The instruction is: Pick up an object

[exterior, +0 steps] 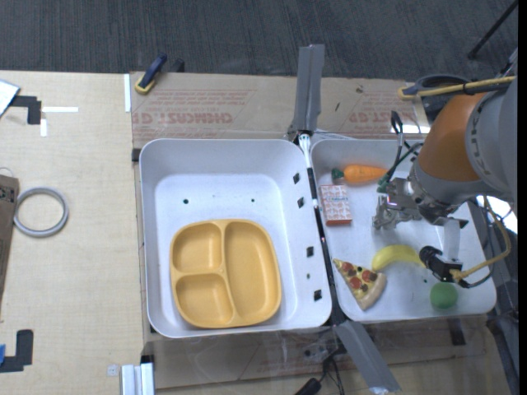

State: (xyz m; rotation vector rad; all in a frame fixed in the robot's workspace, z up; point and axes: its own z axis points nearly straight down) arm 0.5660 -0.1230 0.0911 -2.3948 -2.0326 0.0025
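In the right bin, the claw hangs just above the banana, beside the red box; whether it is spread or pressed together, I cannot tell.

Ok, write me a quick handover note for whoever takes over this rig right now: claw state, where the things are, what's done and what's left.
Claw: low inside the right bin, between the carrot and the banana; nothing seen between its fingers, and I cannot tell its opening.
Right bin holds: carrot at the far end, small red box by the left wall, pizza slice and banana nearer the front, green ball in the front right corner.
Left bin: yellow divided plate.
Done: arm is down in the right bin.
Left: grasp an object and lift it.
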